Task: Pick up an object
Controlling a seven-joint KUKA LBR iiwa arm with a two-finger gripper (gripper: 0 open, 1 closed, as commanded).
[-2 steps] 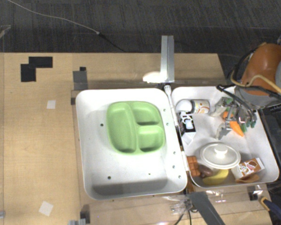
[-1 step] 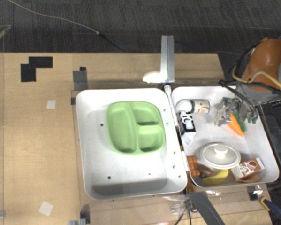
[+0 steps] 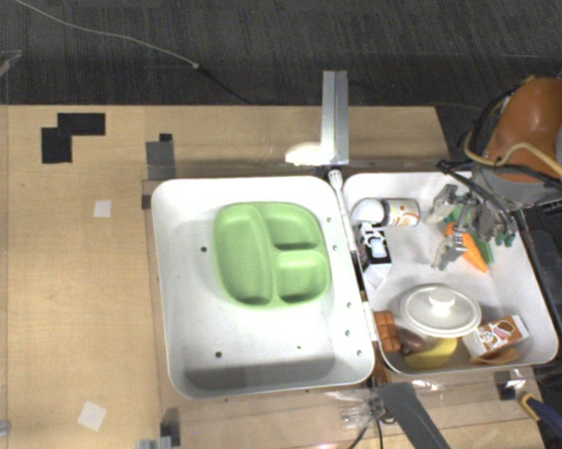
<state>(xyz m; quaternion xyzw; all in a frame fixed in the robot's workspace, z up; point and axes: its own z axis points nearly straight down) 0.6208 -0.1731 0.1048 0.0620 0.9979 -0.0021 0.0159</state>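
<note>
My gripper (image 3: 448, 229) hangs over the upper right part of the right bin (image 3: 538, 295). Its fingers stand apart, so it is open, and nothing shows between them. An orange carrot (image 3: 474, 254) with a green top lies just beside and partly under the gripper body. To the left are a white can (image 3: 386, 211) lying on its side and a black and white packet (image 3: 375, 246). Nearer the front sit a white lidded bowl (image 3: 441, 311), a yellow banana (image 3: 431, 354), a brown block (image 3: 387, 332) and a small carton (image 3: 499, 337).
The left bin (image 3: 186, 299) holds a green divided plate (image 3: 268, 253). A metal post (image 3: 336, 117) stands behind the wall between the bins. The arm's orange band (image 3: 529, 121) and cables come in from the upper right.
</note>
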